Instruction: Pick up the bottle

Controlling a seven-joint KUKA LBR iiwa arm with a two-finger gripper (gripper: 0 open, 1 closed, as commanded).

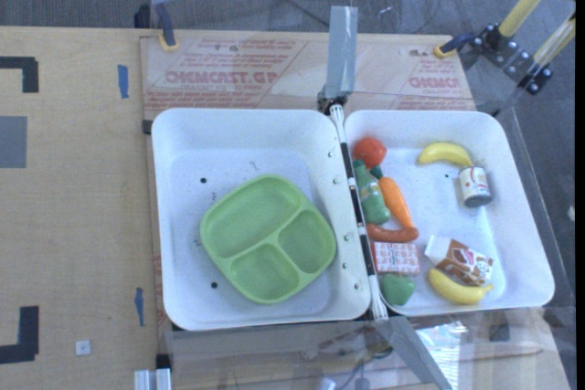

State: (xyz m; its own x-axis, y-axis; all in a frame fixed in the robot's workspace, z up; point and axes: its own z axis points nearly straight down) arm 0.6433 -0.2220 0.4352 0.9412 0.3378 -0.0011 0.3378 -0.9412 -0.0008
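**While the bottle lies wedged at the divider, access is tight**

Camera view: the green bottle (pixel 372 199) lies on its side in the right bin (pixel 512 196), against the wall shared with the left bin (pixel 183 151). The tomato (pixel 369 151) is just above it and the carrot (pixel 394 201) is touching or just beside it. It is likely light, stiff, smooth plastic that could roll or slip. Best hold is probably across the mid-body, clear of the carrot. Whether the fingers are spread or pressed together cannot be told.
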